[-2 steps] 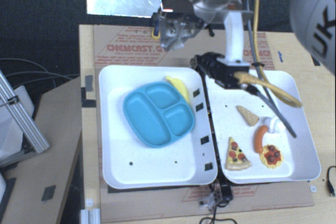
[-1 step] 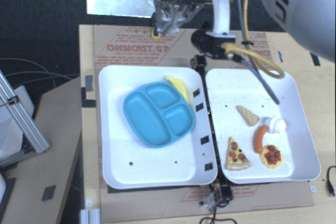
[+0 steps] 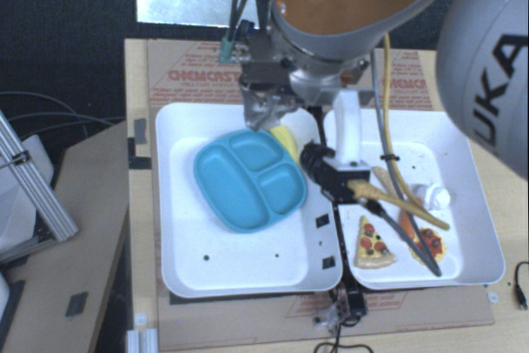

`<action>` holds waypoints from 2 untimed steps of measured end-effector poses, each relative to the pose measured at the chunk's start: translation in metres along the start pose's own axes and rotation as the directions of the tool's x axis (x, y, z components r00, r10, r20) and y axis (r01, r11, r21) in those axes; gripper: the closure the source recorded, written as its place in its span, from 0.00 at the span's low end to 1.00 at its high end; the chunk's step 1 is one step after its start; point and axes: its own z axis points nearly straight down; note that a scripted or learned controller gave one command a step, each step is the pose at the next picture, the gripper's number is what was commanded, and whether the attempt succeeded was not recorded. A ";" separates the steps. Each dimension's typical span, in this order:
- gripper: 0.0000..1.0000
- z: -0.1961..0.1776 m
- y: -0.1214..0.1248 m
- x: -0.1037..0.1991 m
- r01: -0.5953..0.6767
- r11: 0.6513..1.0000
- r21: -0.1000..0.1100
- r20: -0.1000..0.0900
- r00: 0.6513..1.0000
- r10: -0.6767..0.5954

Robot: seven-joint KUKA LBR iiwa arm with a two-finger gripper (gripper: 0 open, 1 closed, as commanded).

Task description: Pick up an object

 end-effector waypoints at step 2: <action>1.00 0.124 0.000 -0.059 -0.013 1.000 0.009 0.007 1.000 0.013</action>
